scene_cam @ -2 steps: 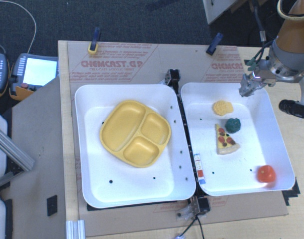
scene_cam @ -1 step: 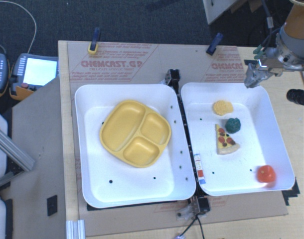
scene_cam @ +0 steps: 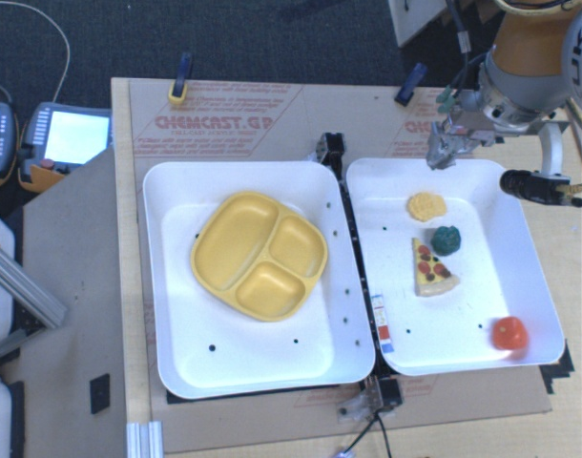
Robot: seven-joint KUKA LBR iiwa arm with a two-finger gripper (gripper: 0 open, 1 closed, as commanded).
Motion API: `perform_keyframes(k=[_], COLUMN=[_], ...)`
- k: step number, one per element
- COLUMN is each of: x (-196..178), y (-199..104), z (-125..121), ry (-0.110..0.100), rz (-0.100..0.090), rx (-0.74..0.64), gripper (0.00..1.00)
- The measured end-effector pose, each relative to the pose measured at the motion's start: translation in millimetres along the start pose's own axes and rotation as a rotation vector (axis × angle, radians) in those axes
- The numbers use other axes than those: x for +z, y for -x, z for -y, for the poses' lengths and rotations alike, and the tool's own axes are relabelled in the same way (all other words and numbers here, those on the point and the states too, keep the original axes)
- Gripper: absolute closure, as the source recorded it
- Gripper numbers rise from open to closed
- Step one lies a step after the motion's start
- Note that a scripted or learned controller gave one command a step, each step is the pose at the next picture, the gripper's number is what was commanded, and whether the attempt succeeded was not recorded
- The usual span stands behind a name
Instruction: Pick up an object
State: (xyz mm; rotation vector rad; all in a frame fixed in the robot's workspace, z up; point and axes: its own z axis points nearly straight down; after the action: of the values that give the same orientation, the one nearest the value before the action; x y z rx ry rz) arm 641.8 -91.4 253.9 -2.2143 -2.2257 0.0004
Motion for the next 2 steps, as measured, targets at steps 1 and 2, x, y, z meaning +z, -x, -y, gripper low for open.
perform_keyframes(k=[1,2], x=[14,23], y=[-50,-94], z=[5,5], ry=[-0.001,-0.001], rz=[0.001,0.0], rx=[0.002,0.001], gripper=[1.0,1.0])
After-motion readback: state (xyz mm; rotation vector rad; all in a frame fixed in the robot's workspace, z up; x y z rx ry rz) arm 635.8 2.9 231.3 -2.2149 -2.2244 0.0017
